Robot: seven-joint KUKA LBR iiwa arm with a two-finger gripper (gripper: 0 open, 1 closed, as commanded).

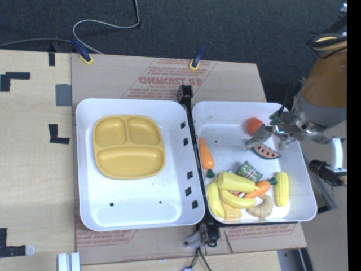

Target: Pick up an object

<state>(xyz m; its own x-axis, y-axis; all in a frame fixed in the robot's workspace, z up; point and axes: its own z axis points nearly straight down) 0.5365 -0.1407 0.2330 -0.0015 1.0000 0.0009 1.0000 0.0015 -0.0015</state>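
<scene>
My gripper (269, 135) sits low over the right bin (293, 176), come in from the right, fingers spread apart with nothing between them. One finger (256, 138) points left, just above the watermelon slice (265, 151), and the red tomato (253, 125) lies just past the tips. So I read this as the approach step: hovering over a target, no grasp made yet.

Starting at the near edge of that bin, I've got a heap: a peanut-shaped tan piece (262, 208), bananas (225, 199), a yellow pepper (237, 182), a corn cob (281, 188) standing at the right of the heap, a small carrot (259, 189) lying across it, and a green packet (249, 171) just behind. Further left, a bigger carrot (206, 154) lies against the divider wall. Then the watermelon and the tomato under my fingers, well apart from the heap.

Left bin (90, 208) holds a yellow tray (128, 147), sitting flat.

Next move, as I judge it: pick one of the two, centre the open fingers around it, drop straight down, then close. The slice is thin and flat, likely to slip; the tomato looks the safer bet, though it may roll.
</scene>
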